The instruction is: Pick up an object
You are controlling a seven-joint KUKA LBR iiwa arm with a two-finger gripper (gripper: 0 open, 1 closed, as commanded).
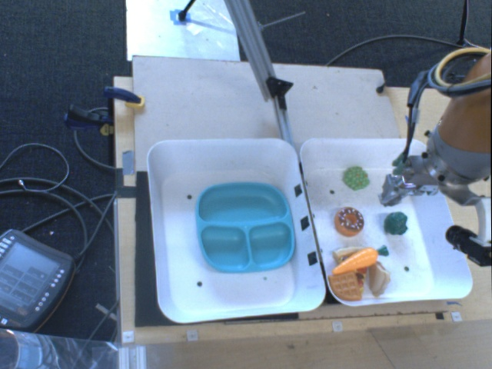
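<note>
One fixed camera, high above the bench, looking down at a slant. Two shallow white plastic bins (231,156) sit mid-frame; dark carpet floor (54,44) borders.

A blue clamp (123,97) grips the bench edge; a pendant (29,277) lies on carpet.

I see the gripper (391,191) hanging over the right bin (453,283), between the light green round piece (355,177) near the bin's far edge and the dark green broccoli (396,223). A sprinkled doughnut (349,221) lies toward the bin's left wall; a carrot (356,260), waffle (347,285) and bread slice (378,278) crowd its near left corner. The left bin (173,287) carries a blue divided plate (246,226).
</note>
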